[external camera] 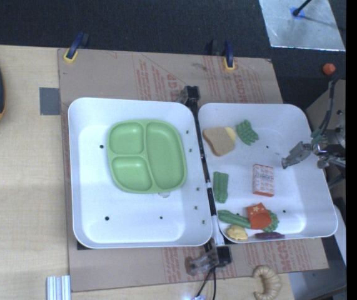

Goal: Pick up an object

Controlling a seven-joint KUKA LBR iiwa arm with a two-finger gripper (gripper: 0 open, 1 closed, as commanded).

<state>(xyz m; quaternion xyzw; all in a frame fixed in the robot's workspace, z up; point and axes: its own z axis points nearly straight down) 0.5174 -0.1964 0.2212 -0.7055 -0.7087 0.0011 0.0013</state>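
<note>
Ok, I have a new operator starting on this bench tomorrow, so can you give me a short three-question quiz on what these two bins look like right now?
1. True or false: the green divided plate lies in the left bin.
2. Which item lies nearest the middle of the right bin?
A. the red-and-white box
B. the toast slice
C. the green pepper
3. Fill in: the gripper hangs above the right bin's ____ edge, as the camera sees it.

Key: 1 true; 2 A; 3 right.
</note>
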